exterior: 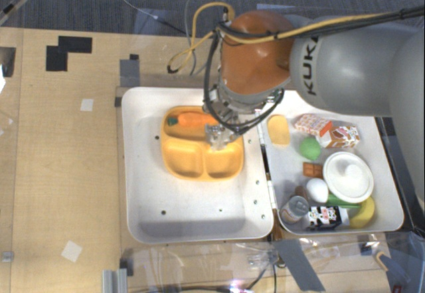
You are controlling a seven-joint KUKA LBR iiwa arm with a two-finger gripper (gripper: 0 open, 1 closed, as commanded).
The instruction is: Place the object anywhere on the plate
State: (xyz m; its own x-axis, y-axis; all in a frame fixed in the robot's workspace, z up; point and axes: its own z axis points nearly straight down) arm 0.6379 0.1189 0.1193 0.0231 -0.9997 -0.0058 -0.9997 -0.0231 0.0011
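**Carrot in plate, gripper above it**

Left white shallow bin point(149, 208) holds a yellow sectioned plastic plate point(199, 159). Orange toy carrot with green top point(189, 121) lies in the plate's far compartment. Gripper point(216, 135) sits just beside the carrot; finger state: cannot tell. Right bin point(392, 212) holds assorted toy foods.

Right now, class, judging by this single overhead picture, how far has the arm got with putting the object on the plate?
Done, by the look of it: a toy carrot lies in the top compartment of the yellow divided plate in the left bin. In hand: the gripper hangs over the plate's right side, beside the carrot; its grip can't be judged. Left: withdrawing the arm. The other toys sit in the right bin.
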